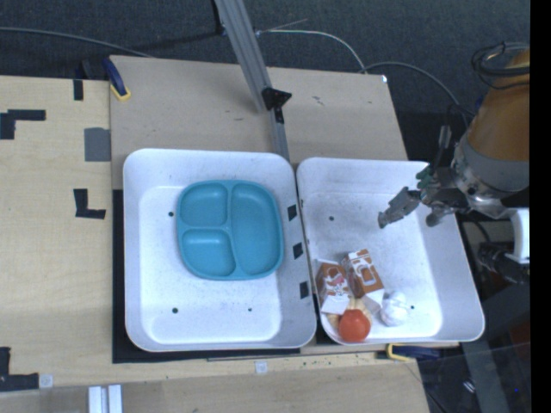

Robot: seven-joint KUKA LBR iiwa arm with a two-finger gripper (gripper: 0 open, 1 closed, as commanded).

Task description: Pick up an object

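In the right bin [370, 179], several small objects lie near the front left corner: a brown and white packet [332, 286], a second brown packet [363, 271], a red round object [354, 324] and a white crumpled object [394, 309]. My gripper [416, 210] hangs over the bin's right half, behind and to the right of the objects. Its two dark fingers are spread apart with nothing between them, one finger [396, 209] pointing left and down.
The left bin [146, 256] holds a teal divided plate [230, 229]. A grey metal pole [250, 50] slants in from the top toward the gap between the bins. Cables run across the dark floor at the back.
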